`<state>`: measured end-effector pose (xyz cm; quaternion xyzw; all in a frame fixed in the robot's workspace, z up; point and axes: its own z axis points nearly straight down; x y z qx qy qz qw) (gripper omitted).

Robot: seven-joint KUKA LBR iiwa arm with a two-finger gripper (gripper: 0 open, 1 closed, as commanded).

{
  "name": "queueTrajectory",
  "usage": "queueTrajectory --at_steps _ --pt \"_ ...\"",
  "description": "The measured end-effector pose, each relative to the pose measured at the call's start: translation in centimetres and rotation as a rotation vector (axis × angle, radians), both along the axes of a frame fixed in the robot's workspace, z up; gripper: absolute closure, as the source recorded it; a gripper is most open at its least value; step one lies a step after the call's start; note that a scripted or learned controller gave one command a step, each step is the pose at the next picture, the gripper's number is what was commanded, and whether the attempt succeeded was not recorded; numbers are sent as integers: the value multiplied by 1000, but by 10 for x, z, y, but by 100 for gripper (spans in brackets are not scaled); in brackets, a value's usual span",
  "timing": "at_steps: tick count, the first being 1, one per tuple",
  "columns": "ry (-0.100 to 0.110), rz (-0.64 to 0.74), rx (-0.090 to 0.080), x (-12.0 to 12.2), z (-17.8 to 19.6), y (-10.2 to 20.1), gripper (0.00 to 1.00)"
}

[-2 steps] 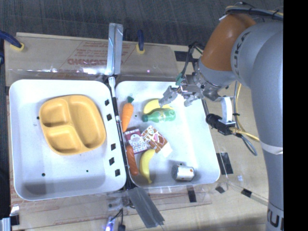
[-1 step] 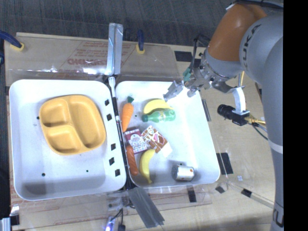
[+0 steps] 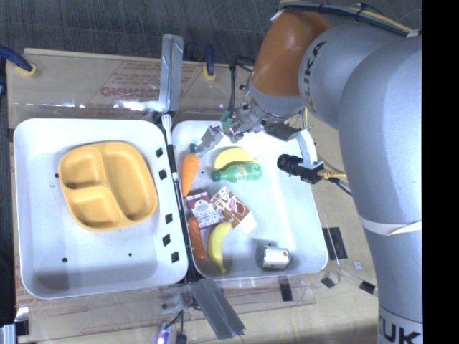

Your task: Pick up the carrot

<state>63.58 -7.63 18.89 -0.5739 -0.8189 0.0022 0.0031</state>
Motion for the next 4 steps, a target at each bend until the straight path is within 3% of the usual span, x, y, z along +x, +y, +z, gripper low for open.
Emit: queueTrajectory --at_steps 1,4 --pt "4 4 0 1 8 0 100" --pt "16 15 0 3 30 2 100"
